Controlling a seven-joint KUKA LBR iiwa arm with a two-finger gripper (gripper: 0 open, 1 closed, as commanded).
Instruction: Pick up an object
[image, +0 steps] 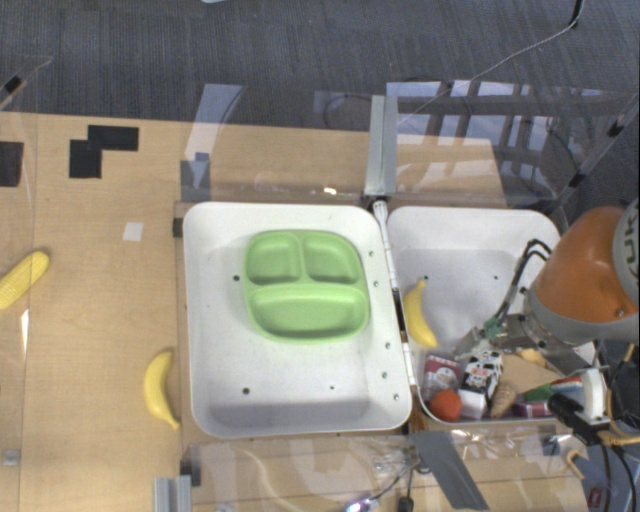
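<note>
White right bin (470, 250) holding a yellow banana (418, 316) by its left wall, with small packaged items (480, 385) heaped at the near edge. Gripper (487, 345) low over that heap, finger state impossible to tell. Green divided plate (303, 283) in left bin (215, 300)

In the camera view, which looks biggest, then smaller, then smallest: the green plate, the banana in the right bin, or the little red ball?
1. Green plate, by far the largest.
2. Banana in the right bin.
3. Little red ball, smallest.
</note>
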